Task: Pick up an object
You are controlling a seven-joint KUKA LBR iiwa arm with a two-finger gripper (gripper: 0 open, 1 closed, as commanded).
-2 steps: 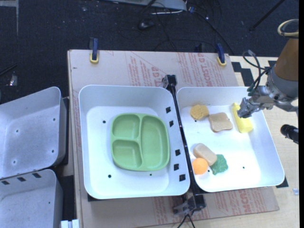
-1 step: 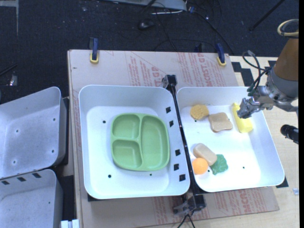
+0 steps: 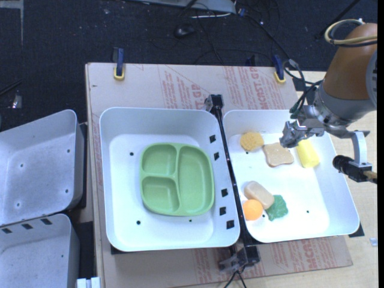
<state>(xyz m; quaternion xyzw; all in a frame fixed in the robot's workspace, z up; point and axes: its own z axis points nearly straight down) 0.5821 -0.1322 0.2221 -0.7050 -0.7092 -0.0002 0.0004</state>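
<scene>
My gripper (image 3: pixel 292 135) hangs over the upper part of the right bin (image 3: pixel 336 221), just above the right end of a tan toast slice (image 3: pixel 278 155). A yellow block (image 3: pixel 308 153) lies right beside the gripper, to its lower right. A round golden cookie (image 3: pixel 252 140) sits to the left of the toast. Lower in the bin lie a beige block (image 3: pixel 259 193), an orange ball (image 3: pixel 253 209) and a green piece (image 3: pixel 278 208), all close together. Nothing shows between the fingers.
The left bin (image 3: pixel 120 221) holds a green divided tray (image 3: pixel 178 179). A black divider (image 3: pixel 223 161) runs between the two bins. Yellow clamps (image 3: pixel 119 71) hold the board at its far edge. White bins (image 3: pixel 36 161) stand off the bench at the left.
</scene>
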